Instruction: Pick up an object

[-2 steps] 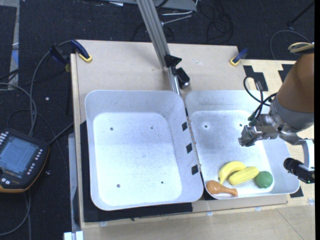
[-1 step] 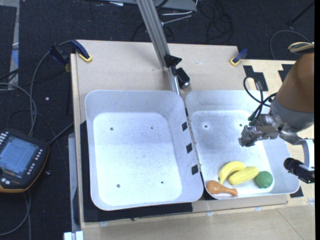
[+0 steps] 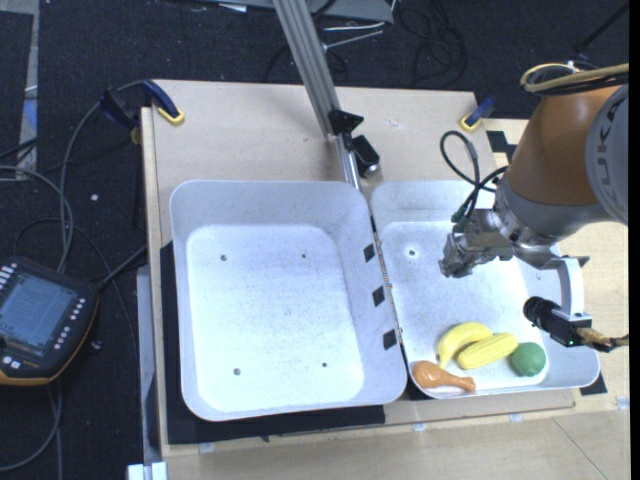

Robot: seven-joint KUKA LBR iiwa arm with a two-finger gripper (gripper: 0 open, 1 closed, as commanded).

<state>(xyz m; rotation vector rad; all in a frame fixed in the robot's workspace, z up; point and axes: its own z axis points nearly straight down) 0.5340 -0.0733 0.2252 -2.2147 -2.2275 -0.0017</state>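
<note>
In the right bin (image 3: 420, 218) several toy foods lie along the near edge: a yellow banana (image 3: 458, 339), a yellow corn cob (image 3: 488, 350), a green round fruit (image 3: 528, 359) and an orange drumstick-shaped piece (image 3: 441, 376). My gripper (image 3: 457, 263) hangs over the middle of the right bin, above and behind the foods, well apart from them. Nothing shows between its fingers. The fingers point down and their gap is hidden from this angle.
The left bin (image 3: 200, 208) lies beside the right one, joined by black clips along the shared wall. A slanted metal pole (image 3: 310, 58) rises behind the bins. A teach pendant (image 3: 35, 318) lies off the bench at left. Clamps hold the bench's far corners.
</note>
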